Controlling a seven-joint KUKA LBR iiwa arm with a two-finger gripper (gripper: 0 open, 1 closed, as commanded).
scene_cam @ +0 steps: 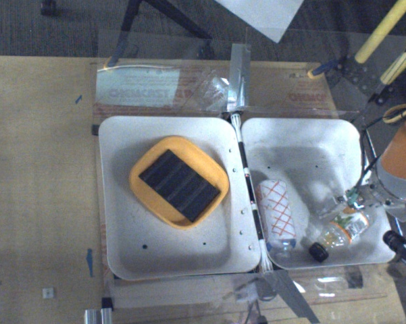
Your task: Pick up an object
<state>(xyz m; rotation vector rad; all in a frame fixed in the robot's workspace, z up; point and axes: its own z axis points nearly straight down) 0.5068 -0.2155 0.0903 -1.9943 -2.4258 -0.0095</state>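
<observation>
In the right bin [304, 140] a clear plastic bottle [338, 232] with an orange label lies tilted, its black cap [317, 251] pointing to the front. Beside it, along the bin's left wall, lies a white cylinder [275, 211] with a red lattice pattern. The left bin [121, 235] holds a yellow rounded block [179, 181] with a black ribbed top. My gripper [357, 198] reaches in from the right, low over the right bin's right side, just above the bottle's label end. The orange band of the arm [398, 155] sits at the right edge.
A metal divider strip [246, 194] runs between the two bins. Crumpled clear plastic [213, 90] and taped sheets lie behind the bins. Cables [371, 154] hang by the right bin's far corner. Yellow-handled tools [385, 19] stand at the back right.
</observation>
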